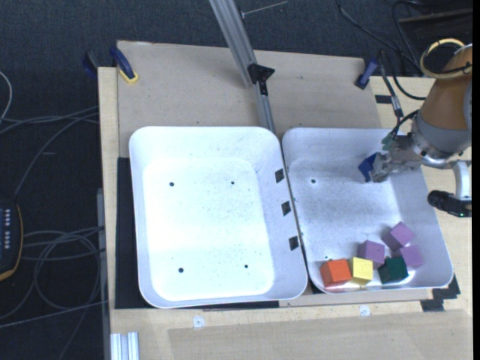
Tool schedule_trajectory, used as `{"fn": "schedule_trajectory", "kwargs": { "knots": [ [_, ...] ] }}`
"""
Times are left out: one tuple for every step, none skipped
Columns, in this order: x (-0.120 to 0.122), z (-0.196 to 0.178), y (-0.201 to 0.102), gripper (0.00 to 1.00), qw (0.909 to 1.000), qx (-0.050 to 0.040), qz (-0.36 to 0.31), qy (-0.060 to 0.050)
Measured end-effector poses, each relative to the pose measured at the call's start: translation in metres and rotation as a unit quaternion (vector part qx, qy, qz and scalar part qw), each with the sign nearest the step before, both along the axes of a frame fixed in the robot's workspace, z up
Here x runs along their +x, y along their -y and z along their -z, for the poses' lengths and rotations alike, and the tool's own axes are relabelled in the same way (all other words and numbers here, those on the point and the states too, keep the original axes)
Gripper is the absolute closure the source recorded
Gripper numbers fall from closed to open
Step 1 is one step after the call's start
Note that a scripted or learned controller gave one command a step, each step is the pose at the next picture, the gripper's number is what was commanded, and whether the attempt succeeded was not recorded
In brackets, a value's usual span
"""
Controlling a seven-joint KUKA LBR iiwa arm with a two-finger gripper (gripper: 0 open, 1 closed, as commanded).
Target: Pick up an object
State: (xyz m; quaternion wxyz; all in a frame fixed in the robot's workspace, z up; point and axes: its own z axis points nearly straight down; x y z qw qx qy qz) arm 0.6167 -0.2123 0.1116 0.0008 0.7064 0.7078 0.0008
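Hovering pincer [379, 169] beside small blue block [367, 166]; grip state indeterminate. Block likely light, rigid: take by opposite flat faces.

Gripper [377, 168] at right of frame, over upper part of right bin [330, 201], w/ blue object [367, 166] at its tip. Blocks clustered lower right: orange [337, 271], yellow [362, 269], green [392, 270], three purple [400, 235]. Left bin [150, 156] center-left.
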Motion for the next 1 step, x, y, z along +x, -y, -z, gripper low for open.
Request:
{"fn": "schedule_trajectory", "kwargs": {
  "knots": [
    [-0.0018, -0.0448, 0.0005, 1.0, 1.0, -0.0009, 0.001, 0.002]
  ]
}}
